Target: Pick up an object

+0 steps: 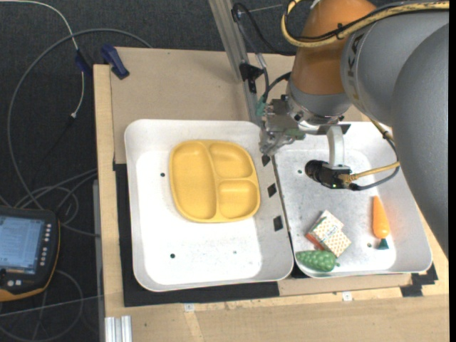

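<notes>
1. Green toy vegetable (317,261) lies at the front edge of the right bin (410,256), closest to us.
2. Just behind it sits a small box (330,234) with a dotted pattern. The box is turned at a slant and touches the green toy.
3. An orange carrot (380,218) lies near the right side of the same bin, apart from the box. Its green end points to the front.
4. The left bin (206,256) holds a yellow plate (214,180) with three parts. It lies flat, toward the back of the bin.
5. Both bins sit side by side on the worktop (178,77).
6. The grey arm (399,48) with its orange band reaches in from the right.
7. The end effector (273,140) hangs over the back left corner of the right bin, by the wall between the two bins. It is well apart from the three toys.
8. I cannot tell if the end effector is apart or together.
</notes>
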### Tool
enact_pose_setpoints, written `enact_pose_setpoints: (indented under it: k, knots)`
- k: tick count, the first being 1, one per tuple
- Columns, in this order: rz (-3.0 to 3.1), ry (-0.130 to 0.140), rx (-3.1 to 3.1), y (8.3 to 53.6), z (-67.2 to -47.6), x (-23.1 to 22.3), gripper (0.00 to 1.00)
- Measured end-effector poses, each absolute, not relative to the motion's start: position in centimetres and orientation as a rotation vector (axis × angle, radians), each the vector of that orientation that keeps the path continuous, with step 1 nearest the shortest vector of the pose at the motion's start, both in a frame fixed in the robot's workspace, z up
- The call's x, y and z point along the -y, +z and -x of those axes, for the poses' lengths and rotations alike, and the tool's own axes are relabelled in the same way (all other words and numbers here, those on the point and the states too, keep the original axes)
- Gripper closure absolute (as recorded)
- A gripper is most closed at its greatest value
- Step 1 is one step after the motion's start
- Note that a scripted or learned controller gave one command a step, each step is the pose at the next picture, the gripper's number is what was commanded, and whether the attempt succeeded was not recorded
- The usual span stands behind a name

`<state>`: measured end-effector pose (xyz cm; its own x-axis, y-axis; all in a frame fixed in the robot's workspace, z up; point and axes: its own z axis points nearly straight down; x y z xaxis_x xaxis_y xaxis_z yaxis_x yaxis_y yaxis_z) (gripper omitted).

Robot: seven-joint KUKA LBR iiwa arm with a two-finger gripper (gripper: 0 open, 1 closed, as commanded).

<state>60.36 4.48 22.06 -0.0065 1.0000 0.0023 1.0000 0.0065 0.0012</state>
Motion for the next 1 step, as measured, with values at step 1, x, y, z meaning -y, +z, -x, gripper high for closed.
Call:
enact_pose_setpoints:
  k: [1]
  knots:
    - [2.215, -0.007, 2.229, 23.57, -62.43, -9.18, 1.00]
